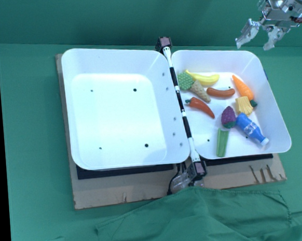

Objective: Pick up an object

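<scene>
- Viewing from the camera above the bench: gripper hangs over the far right corner of the right bin, fingers apart, nothing between them.
- Right bin holds toy food, all small, likely light, stiff moulded plastic — smooth, so prone to slip:
  - banana, touching an ice-cream cone
  - sausage; red chilli
  - carrot, lying clear — judged the easiest hold, across its middle
  - yellow block; purple piece; green stick
  - blue bottle, white label band — writing too small to read.
- Left bin: no brand marks legible.
</scene>
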